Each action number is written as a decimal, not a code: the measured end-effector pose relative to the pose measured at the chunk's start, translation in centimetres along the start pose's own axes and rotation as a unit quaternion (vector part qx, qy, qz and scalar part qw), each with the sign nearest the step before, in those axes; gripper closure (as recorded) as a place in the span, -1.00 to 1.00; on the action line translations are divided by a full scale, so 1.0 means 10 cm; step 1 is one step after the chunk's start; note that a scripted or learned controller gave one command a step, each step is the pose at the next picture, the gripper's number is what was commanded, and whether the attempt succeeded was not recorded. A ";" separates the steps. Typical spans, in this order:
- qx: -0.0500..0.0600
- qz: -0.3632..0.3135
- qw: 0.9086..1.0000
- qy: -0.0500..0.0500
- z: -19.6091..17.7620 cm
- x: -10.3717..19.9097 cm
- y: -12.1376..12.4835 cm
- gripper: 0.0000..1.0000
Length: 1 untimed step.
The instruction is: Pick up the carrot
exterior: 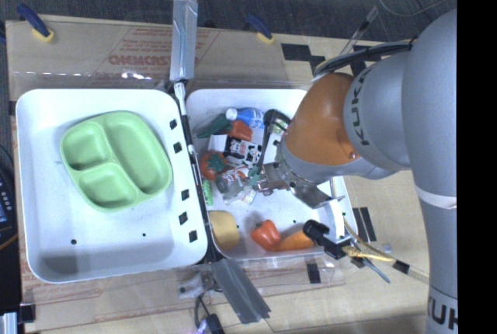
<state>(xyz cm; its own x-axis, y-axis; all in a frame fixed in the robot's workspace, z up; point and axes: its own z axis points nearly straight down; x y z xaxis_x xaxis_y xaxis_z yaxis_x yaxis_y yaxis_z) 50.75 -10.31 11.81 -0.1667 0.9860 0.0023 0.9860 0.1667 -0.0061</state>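
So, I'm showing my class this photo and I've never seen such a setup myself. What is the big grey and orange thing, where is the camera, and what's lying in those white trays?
The big grey machine with the orange band is a robot arm, reaching in from the right. One fixed camera looks down on the bench at a slant.

Two shallow white bins sit side by side. The left white bin holds a pale green plastic plate with three compartments. The right white bin holds a jumble of small items, including a blue-and-white bottle and, near its front edge, an orange toy carrot.

The arm's tool is down among the clutter in the middle of the right bin, apart from the carrot. What it grips, if anything, cannot be told.
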 end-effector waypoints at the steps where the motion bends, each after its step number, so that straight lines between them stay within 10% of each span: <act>1: -0.004 -0.001 1.000 -0.002 -2.10 0.22 -0.22 -1.00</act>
<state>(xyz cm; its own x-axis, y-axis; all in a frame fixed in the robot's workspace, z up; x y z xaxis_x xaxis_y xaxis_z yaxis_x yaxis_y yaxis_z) 48.37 -8.54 32.81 -0.1679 0.9858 -0.0016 0.9858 0.1679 0.0022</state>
